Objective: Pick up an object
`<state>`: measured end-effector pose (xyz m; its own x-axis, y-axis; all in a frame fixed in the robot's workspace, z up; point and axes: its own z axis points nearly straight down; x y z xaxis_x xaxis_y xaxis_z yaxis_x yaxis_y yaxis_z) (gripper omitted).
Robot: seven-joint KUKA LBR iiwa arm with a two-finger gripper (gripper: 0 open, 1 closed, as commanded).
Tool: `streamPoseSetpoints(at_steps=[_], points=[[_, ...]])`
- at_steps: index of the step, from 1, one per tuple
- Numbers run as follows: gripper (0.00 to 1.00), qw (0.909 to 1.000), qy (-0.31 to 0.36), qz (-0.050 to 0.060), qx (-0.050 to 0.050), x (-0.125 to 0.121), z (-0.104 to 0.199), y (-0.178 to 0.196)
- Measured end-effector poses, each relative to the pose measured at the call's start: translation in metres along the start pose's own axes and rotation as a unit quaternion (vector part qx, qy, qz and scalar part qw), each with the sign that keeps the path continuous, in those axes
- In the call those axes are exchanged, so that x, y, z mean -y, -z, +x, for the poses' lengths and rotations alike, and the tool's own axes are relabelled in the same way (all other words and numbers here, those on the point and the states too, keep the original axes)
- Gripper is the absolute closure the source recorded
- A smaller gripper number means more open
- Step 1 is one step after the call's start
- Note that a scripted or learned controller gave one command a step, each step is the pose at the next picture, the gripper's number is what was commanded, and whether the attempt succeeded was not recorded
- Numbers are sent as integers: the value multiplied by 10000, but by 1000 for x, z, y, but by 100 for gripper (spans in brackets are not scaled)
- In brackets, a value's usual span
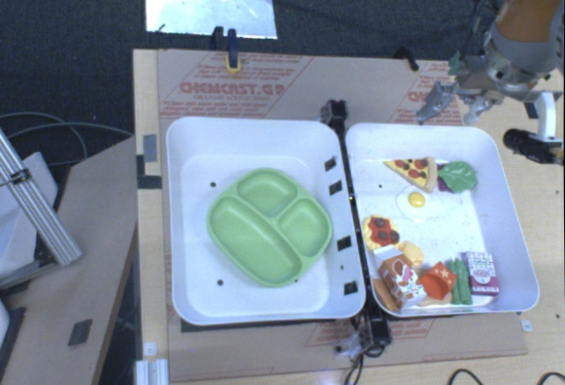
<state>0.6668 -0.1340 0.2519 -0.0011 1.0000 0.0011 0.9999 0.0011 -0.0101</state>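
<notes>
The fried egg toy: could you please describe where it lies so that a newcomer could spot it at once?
Look in the right-hand white bin, in its upper half. Just below the pizza slice lies the fried egg, flat and on its own. Its white disc with a yellow yolk sets it apart from its red and green neighbours.

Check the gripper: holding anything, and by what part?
Nothing held. The gripper hangs open above the back edge of the right bin, with only bench visible between its fingers. The toy food, like the pizza slice, lies untouched in the bin.
</notes>
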Motion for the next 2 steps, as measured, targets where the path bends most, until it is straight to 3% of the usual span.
streamPoseSetpoints(at_steps=[1,2], points=[[0,10000,10,-60,8,-2,0,8],[0,10000,24,-51,7,-4,5,-34]])
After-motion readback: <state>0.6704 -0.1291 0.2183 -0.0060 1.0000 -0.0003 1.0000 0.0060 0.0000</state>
